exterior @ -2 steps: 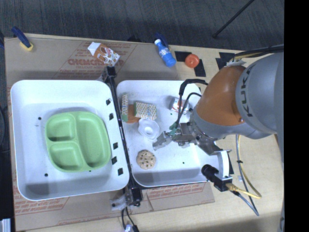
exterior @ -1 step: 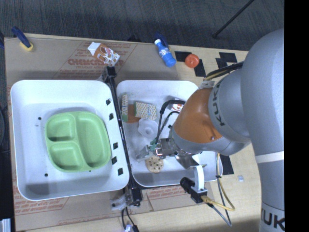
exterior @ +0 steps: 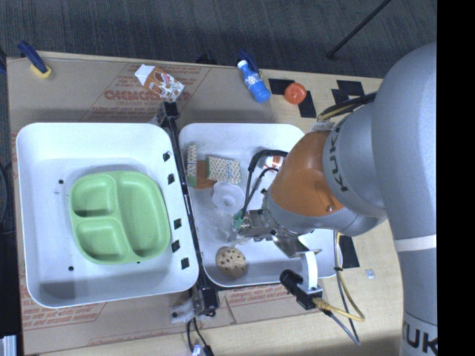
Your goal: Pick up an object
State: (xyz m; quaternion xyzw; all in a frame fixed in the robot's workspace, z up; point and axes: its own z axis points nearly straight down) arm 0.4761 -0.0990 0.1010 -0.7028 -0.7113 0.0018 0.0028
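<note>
The right bin (exterior: 194,136) holds a brown speckled ball (exterior: 230,260) near its front edge, a clear plastic cup (exterior: 227,196) in the middle, and a patterned packet (exterior: 223,169) with a small box (exterior: 192,165) at its back left. My gripper (exterior: 249,227) reaches down into this bin between the cup and the ball, under the orange wrist band (exterior: 300,184). The arm's bulk hides most of the gripper.
The left bin (exterior: 30,147) carries a green divided tray (exterior: 119,216). Behind the bins lie a blue bottle (exterior: 254,81), an orange cap (exterior: 295,92), a snack wrapper (exterior: 159,82) and a blue-yellow clip (exterior: 33,58). Cables (exterior: 338,310) trail at the front right.
</note>
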